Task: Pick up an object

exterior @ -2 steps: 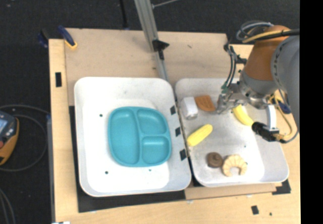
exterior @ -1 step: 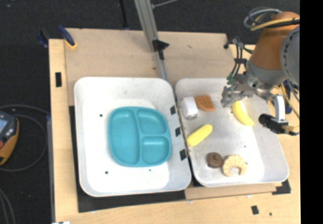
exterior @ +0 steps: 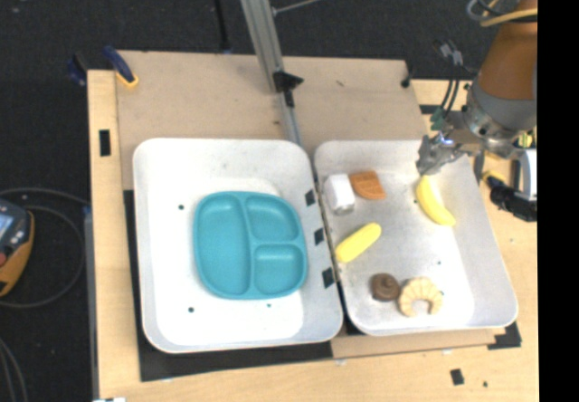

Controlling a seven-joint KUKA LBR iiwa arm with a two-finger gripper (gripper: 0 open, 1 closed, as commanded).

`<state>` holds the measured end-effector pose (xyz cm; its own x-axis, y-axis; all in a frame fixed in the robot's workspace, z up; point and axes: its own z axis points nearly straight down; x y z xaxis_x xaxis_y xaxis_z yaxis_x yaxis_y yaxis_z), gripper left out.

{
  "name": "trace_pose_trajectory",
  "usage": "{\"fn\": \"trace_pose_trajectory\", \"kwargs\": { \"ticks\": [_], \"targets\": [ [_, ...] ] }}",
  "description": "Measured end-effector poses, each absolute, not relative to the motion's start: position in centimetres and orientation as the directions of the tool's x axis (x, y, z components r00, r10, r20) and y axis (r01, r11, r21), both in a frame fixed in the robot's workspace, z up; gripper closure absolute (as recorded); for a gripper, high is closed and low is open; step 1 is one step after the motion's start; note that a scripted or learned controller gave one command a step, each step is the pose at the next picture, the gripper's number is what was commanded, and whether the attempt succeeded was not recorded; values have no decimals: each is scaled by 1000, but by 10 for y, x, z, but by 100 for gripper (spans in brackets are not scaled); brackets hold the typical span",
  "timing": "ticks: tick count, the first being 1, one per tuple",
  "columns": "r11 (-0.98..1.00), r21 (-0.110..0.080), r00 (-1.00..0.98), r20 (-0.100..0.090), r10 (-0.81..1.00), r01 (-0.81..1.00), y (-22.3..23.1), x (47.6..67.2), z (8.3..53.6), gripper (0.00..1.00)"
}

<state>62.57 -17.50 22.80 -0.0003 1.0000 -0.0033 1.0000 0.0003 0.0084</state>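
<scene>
Even, fairly bright overhead light washes the two white bins [exterior: 226, 151] nearly to glare and leaves only faint, short shadows beneath what lies in them, while the far floor stays dim and the whole picture is soft, grainy and slightly blurred.

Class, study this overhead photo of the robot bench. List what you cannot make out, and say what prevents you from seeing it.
1. The grey arm with the orange band: cut off by the camera view's right edge.
2. The gripper above the right white bin: too small and blurred to judge its state.
3. The small brown round object beside the beige curled pastry-like piece: too small to identify.
4. The orange and black device: cropped by the left edge.
</scene>
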Motion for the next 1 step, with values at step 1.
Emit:
{"fn": "trace_pose_trajectory", "kwargs": {
  "ticks": [1],
  "targets": [
    [3, 5, -3, -2, 1000, 1000, -176, 627, 264, 100]
  ]
}}
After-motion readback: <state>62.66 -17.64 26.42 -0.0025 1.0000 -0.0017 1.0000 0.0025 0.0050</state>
